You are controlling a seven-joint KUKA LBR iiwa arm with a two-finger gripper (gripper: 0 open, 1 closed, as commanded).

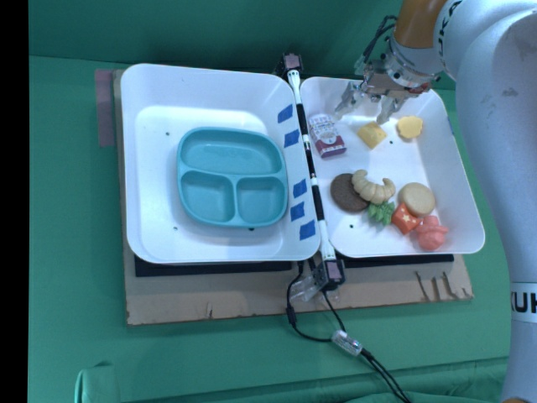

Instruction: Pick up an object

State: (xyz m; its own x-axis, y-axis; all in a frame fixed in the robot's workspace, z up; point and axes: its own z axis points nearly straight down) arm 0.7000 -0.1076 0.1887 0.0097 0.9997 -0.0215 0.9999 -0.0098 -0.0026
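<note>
Camera view: gripper [367,102] hovering over right bin [457,183], jaws spreading open, gripping nothing; yellow cheese wedge [372,134] lying just below fingertips, untouched.

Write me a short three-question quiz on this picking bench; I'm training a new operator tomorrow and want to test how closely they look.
1. True or false: the teal divided tray lies in the left bin.
2. Which item lies nearest the gripper? A) the croissant B) the yellow cheese wedge C) the pink piece
3. Fill in: the brown round cookie touches the ______.

Key:
1. True; the food items all lie in the right bin.
2. B; the wedge sits just below the open jaws, which hold nothing.
3. Croissant; it overlaps the cookie's right edge.
</note>
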